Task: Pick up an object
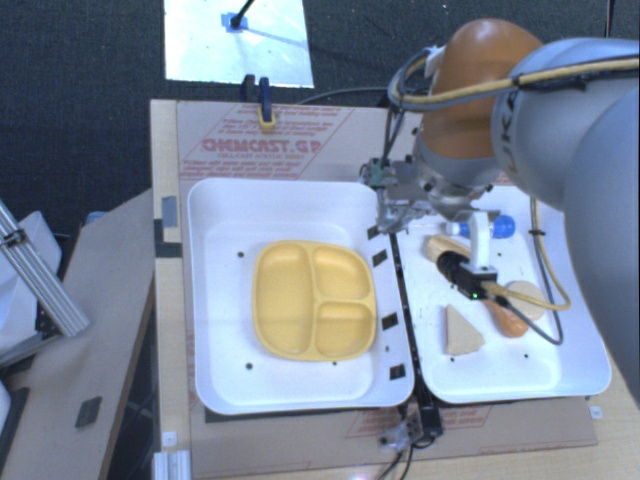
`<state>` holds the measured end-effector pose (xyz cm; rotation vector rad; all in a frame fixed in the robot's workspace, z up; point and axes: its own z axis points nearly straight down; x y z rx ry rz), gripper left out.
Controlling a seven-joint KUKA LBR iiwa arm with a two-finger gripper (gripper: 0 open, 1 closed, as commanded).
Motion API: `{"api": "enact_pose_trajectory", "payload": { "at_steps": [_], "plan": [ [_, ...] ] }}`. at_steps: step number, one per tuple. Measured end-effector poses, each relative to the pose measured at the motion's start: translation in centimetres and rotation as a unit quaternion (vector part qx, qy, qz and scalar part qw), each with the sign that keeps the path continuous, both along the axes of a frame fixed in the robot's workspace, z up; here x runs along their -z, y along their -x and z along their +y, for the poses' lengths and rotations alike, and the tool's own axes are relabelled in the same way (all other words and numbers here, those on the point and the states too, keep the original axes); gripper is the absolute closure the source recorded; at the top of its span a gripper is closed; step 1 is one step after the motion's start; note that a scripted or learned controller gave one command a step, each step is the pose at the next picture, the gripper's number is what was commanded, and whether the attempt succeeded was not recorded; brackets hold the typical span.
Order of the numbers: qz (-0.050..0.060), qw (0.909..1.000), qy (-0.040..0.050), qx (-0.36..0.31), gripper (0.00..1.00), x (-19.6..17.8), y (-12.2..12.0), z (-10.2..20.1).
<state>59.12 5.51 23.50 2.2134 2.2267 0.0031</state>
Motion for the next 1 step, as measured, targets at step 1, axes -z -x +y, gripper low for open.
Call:
{"api": "enact_pose_trajectory", "payload": {
  "at_steps": [1],
  "plan": [
    [0.0, 1.0, -0.0006, 0.0, 1.0, -0.14, -1.64, 4.08]
  ]
}}
